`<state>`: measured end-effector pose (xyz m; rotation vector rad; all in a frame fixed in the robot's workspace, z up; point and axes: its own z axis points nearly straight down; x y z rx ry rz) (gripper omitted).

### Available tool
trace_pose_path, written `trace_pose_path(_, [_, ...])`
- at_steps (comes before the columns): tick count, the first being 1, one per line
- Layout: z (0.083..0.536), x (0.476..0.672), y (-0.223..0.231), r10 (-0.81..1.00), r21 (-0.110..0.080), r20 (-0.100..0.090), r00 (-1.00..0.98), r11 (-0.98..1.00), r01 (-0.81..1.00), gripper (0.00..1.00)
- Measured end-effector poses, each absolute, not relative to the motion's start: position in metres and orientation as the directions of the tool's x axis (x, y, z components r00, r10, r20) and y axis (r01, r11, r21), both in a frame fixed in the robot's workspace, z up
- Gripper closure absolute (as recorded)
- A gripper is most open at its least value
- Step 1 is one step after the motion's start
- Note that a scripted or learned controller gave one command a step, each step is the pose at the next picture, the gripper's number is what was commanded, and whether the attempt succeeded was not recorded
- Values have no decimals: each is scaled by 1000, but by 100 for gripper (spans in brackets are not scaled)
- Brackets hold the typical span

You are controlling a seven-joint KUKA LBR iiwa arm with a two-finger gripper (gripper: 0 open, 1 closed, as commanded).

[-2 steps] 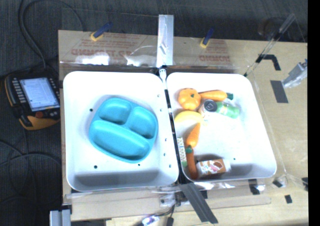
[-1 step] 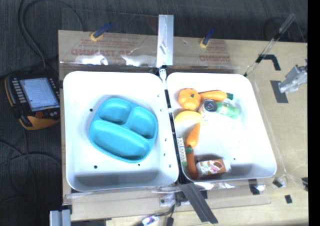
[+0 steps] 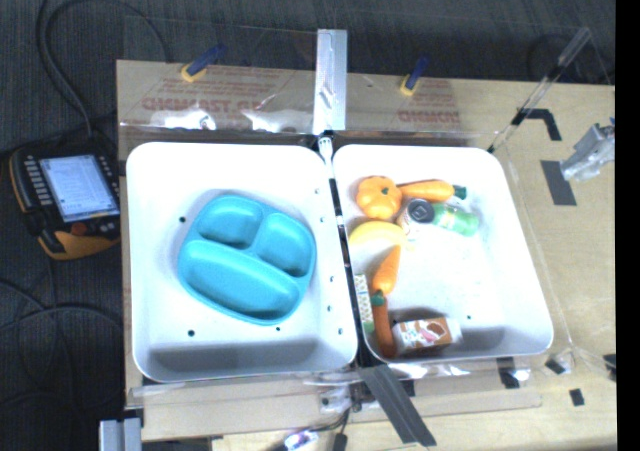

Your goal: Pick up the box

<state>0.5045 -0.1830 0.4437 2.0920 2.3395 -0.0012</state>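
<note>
Down in the right bin (image 3: 520, 279), the box (image 3: 425, 332) lies on its side against the near wall, touching a carrot (image 3: 383, 279). Beyond sit a lemon (image 3: 372, 233), an orange (image 3: 376, 195) and a green bottle (image 3: 445, 215). A blue divided tray (image 3: 246, 256) fills the left bin (image 3: 160, 189).

Blue tray (image 3: 247, 257), carrots (image 3: 428, 188), bottle (image 3: 446, 215)

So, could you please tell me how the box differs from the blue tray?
The box is small, brown and white, and lies in the right bin near its front wall. The blue tray is much larger, a single colour, has three compartments, and sits in the left bin. Both rest flat.
</note>
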Motion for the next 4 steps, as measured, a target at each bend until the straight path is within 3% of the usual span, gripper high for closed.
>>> trace_pose_path(1, [453,506,-182,993,3,-4,-114,114,993,100])
trace_pose_path(2, [425,485,-202,1000,0,-1,6,-6,1000,100])
trace_pose_path(4, [443,488,-200,1000,1,-4,-1,1,1000,100])
